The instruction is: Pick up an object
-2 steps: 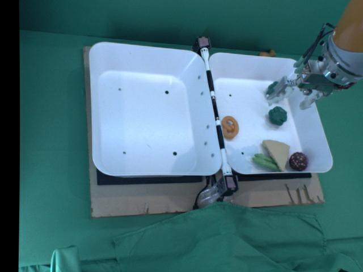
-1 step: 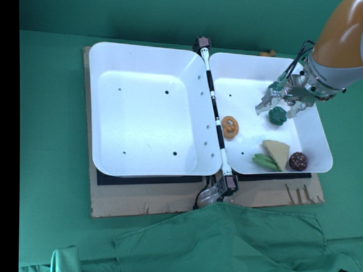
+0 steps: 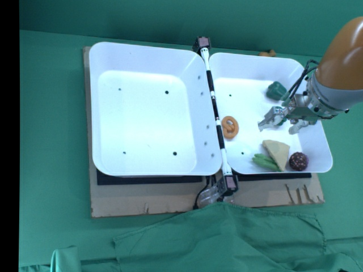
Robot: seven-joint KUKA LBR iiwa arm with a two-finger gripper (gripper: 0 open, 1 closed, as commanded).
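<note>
Overhead, the left bin [image 3: 147, 115] and right bin [image 3: 249, 89] sit side by side on cardboard [image 3: 113, 205]. The gripper [image 3: 282, 122] hangs over the right bin, jaws spread apart with nothing between them. Lying apart in that bin: a pale wedge [image 3: 277, 152] near the front, a green piece [image 3: 277, 89] further back, an orange pretzel [image 3: 229, 127] by the left wall, green pods [image 3: 263, 162] and a dark red ball [image 3: 298, 161]. No legible markings.

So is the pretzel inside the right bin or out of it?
Inside: the pretzel lies on the right bin's floor near its left wall.
</note>
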